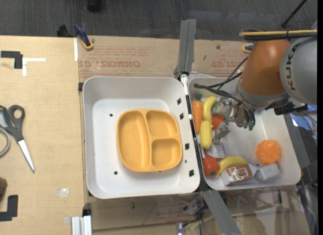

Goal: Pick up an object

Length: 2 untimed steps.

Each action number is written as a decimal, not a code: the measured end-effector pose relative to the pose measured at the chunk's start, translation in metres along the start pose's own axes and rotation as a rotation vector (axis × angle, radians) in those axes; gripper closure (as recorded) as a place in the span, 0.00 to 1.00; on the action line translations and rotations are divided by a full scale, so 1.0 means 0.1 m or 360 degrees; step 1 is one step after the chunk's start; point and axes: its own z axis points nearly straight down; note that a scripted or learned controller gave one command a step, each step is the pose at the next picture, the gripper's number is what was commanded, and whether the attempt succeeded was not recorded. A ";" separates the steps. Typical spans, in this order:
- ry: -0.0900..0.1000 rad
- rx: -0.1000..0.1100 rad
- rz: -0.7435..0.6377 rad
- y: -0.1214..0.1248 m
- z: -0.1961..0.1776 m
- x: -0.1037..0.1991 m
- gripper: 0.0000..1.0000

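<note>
My gripper (pixel 223 128) hangs low over the left part of the right bin (pixel 287 128), under the orange-banded wrist. It is among a cluster of toy foods: a small red tomato (pixel 217 122) right beside its tip, a yellow corn cob (pixel 206 134) to its left, and a banana (pixel 209 107) and an orange carrot (pixel 197 111) up and to the left. I see nothing clearly held in it. Further off lie an orange pumpkin (pixel 268 151), a second banana (pixel 229 162), a brown carton (pixel 238 174), a red pepper (pixel 210 166) and a grey block (pixel 267 171).
The left bin (pixel 101 128) holds a yellow divided plate (pixel 150 140) at its centre. Scissors (pixel 19 135) lie on the bench at far left. A grey divider bar (pixel 186 47) runs up from between the bins. The arm covers the right bin's upper right.
</note>
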 end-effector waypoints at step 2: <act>-0.0009 0.0002 0.0195 0.01 -0.11 -0.29 1.00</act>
